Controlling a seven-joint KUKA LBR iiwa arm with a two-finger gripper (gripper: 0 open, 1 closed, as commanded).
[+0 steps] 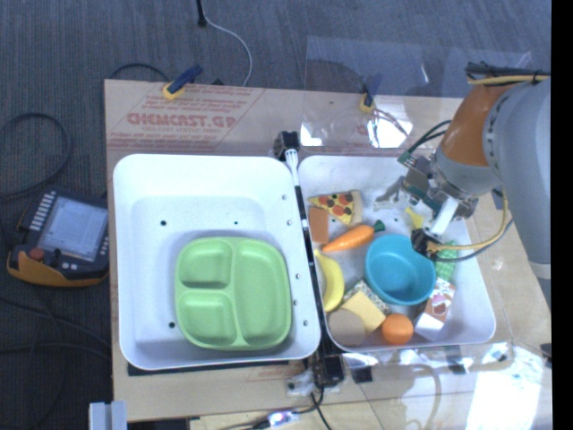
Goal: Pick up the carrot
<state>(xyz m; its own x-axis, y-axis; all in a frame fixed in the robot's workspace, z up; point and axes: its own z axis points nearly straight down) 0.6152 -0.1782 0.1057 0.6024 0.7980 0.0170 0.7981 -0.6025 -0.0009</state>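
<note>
the gripper [428, 215], right of centre, has a grip i cannot tell; it should descend leftward onto the carrot [349, 237], avoiding the blue bowl [399, 270].

A robotics lab, plainly. There's the grey arm [528, 150] with its orange band reaching in over a brown board bench [192, 124] that stands on dark grey carpet [89, 25]. Two white bins [134, 240] sit side by side on it. A teach pendant [61, 238] lies on the floor at the left, black cables [27, 137] loop around it, and clamps [182, 80] grip the board's far edge.
</note>
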